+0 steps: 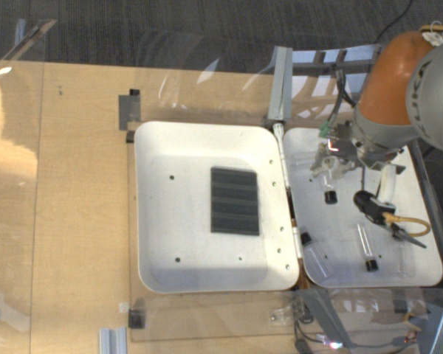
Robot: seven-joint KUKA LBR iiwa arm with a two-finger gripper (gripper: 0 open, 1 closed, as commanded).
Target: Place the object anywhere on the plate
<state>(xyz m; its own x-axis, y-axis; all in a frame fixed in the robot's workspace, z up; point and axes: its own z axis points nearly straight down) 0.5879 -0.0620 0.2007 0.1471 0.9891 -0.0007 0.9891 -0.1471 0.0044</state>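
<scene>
Here we are over the right bin (422,265), the arm (399,87) leaning in from the right and the gripper (331,169) hanging low near that bin's upper left corner. Is it clenched or released? I cannot tell from up here; the wrist covers too much. Nothing can be seen in its grasp, so I read the pick as not yet made. Just below it sits a small black piece (329,196), the closest candidate for the object. Farther down lies a clear tube (367,251) with a black end, and a second clear tube (314,260) lies close against the bin's left wall. Which of these is the target I can't say for sure. The goal is plain, though: the dark ribbed plate (235,200) lies flat in the middle of the left bin (144,198), well apart from all of them, with pale counter (59,198) all around. To do this step well, I'd want the gripper centred squarely over the chosen piece and brought straight down, because these are small, light things that may skid on the smooth bin floor. After that, a clean lift high enough to clear the two rims between the bins, and a carry to the plate's middle.
</scene>
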